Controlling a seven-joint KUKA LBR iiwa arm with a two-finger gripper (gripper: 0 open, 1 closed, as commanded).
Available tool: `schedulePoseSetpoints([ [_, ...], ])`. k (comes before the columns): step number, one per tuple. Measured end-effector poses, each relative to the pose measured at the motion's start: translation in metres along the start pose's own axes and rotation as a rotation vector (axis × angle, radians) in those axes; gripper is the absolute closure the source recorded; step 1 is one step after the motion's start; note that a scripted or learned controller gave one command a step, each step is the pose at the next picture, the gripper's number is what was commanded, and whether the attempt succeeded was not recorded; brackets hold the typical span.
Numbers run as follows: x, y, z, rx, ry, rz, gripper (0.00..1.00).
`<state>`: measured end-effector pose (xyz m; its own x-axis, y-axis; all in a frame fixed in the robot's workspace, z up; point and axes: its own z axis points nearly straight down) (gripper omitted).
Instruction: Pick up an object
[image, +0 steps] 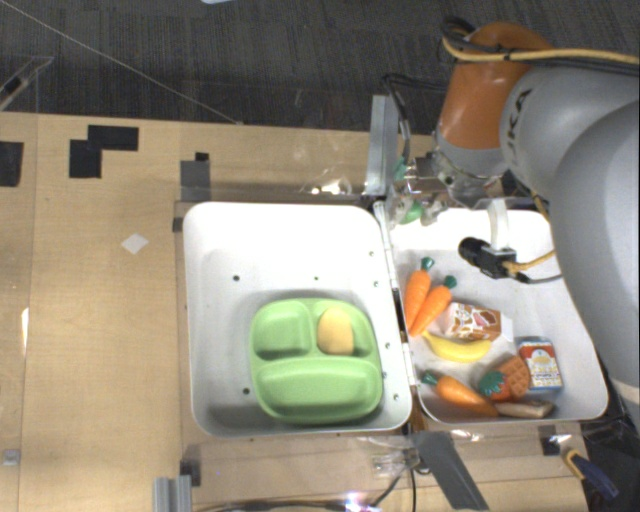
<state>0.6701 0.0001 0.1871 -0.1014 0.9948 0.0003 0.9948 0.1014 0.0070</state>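
Orange toy carrots (423, 299) lie in the right bin (575, 330), long axes slanting toward its far-left corner, just below the end effector (418, 200) hovering there; whether it is open or closed, I cannot tell.

The left bin (215, 300) holds a green tray (300, 385) with a yellow fruit (336, 329) in its upper right compartment. The right bin (575, 330) holds carrots (425, 300), a banana (458, 347), and small packets (540, 362). The arm (560, 110) hangs above its far end.
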Motion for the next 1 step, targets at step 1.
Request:
schedulePoseSetpoints([
  [1,0.0079,0.0003,0.0012,0.003,-0.001,-0.081,1.0],
])
